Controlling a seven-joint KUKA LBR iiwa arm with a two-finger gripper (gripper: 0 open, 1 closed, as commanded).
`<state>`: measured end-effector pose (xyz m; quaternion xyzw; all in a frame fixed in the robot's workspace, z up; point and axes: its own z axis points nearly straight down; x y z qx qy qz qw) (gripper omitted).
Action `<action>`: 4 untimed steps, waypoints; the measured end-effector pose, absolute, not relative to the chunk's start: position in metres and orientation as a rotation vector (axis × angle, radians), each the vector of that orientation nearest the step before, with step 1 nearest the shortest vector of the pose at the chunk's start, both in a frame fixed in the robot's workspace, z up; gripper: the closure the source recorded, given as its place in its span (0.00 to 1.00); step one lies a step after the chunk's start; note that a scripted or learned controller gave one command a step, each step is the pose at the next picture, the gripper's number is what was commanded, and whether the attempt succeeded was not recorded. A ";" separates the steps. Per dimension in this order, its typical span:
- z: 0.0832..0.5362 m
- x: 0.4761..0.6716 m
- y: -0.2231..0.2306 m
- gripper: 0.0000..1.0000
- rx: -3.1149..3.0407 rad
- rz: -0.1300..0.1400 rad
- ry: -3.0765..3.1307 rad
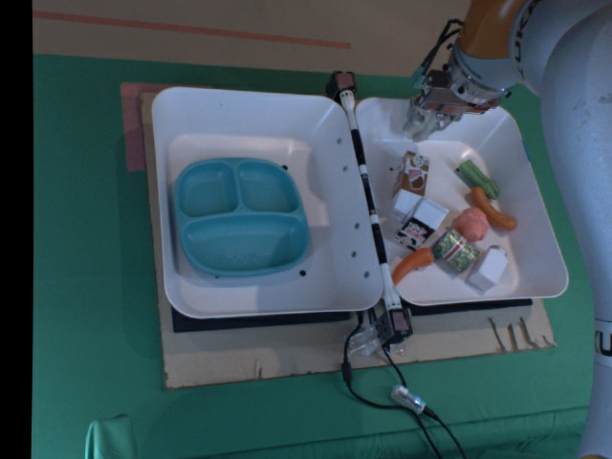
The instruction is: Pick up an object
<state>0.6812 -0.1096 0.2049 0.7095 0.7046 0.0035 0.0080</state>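
Objects for picking lie clustered in the right shallow white plastic bin [535, 247], while the left shallow white plastic bin [191, 113] holds a teal three-compartment plastic plate [240, 216], the largest item on the bench. The grey arm with its orange band [502, 3] reaches in from the right, and its two-finger gripper [419, 130] hangs over the right bin's far left corner with nothing between the fingers; how wide they stand cannot be told. Just below it stands a small brown carton with a cartoon print [413, 172], its writing too small to read. Nearer the front sit a white box with a dark printed face [420, 224], a round pink ball [470, 223], a green patterned can on its side [456, 251] and a plain white block [490, 268]. An orange carrot [412, 264] lies against the can, a second orange carrot [492, 209] beside a green vegetable [476, 177].
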 end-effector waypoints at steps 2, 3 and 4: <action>0.298 0.703 -0.045 1.00 2.217 0.015 2.206; 0.313 0.705 -0.045 1.00 2.214 0.022 2.198; 0.297 0.701 -0.035 1.00 2.222 0.002 2.213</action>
